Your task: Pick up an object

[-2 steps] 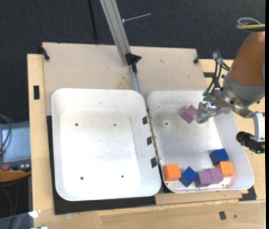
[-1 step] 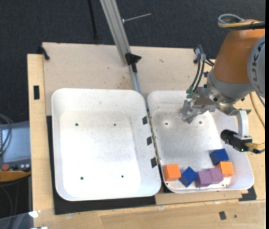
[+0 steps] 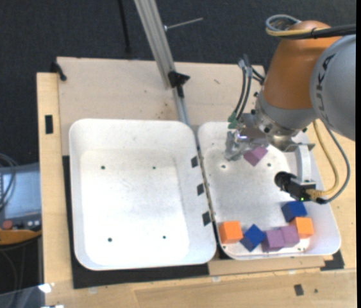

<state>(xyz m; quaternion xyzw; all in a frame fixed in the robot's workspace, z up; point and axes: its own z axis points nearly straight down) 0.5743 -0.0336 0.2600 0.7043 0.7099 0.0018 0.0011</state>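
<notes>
My gripper (image 3: 245, 147) hangs over the far part of the right bin (image 3: 231, 185), below the arm's orange band. A small purple block (image 3: 256, 154) sits tilted between its fingers, and the gripper is shut on it. One grey finger (image 3: 233, 149) shows just left of the block; the other is hidden behind the wrist. Whether the block is clear of the bin floor I cannot tell for sure.
Along the right bin's near edge lie an orange block (image 3: 231, 231), a blue block (image 3: 253, 237), two purple blocks (image 3: 281, 237), another orange block (image 3: 304, 226) and a blue block (image 3: 293, 210). The left bin (image 3: 135, 191) stands beside it. A slanted metal rail (image 3: 161, 50) rises behind.
</notes>
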